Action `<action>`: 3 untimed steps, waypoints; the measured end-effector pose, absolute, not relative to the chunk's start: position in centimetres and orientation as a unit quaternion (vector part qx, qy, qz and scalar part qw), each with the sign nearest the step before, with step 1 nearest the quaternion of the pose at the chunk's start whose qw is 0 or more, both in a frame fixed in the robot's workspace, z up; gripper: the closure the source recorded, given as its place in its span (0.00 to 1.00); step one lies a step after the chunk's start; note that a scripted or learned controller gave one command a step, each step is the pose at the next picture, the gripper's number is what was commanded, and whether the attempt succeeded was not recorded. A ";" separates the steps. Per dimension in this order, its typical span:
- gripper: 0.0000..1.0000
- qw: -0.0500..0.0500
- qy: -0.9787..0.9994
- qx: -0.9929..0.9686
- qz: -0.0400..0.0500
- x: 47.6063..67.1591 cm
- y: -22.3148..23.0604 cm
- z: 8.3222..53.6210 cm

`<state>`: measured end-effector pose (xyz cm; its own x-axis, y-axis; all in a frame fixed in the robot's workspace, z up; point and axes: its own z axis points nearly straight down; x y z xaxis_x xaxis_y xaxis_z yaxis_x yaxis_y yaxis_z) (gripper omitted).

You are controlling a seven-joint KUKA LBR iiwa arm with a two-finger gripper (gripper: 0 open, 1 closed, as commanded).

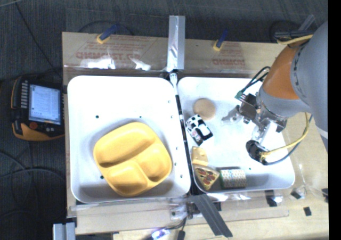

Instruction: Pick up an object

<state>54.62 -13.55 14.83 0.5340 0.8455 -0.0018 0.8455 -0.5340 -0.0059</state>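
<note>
1. The left bin (80,95) holds a yellow tray (133,157) with three compartments, lying toward the near side and a little right of the middle
2. The right bin (224,87) holds four things, all along its left and near sides
3. A tan round disc (204,107) lies near the far left of that bin
4. Just in front of it, a black-and-white block (198,129) lies against the wall between the two bins
5. A pizza slice (203,171) lies in the near left corner, with a grey ridged cylinder (233,178) just to its right, on its side
6. The gripper (241,112) hangs over the right bin's middle, right of the disc and apart from it; whether the jaws are apart or together cannot be told, and nothing shows between them
</note>
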 end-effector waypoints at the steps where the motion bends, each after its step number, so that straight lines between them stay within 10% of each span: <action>1: 0.00 0.001 -0.600 -0.800 0.003 55.0 -19.2 11.4; 2: 1.00 0.002 -0.601 -0.799 0.003 55.0 -19.1 12.2; 3: 1.00 0.000 -0.468 -0.884 0.002 54.8 -14.0 21.0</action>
<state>54.84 -14.02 21.04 0.5616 0.8274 -0.0038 0.8274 -0.5616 -0.0018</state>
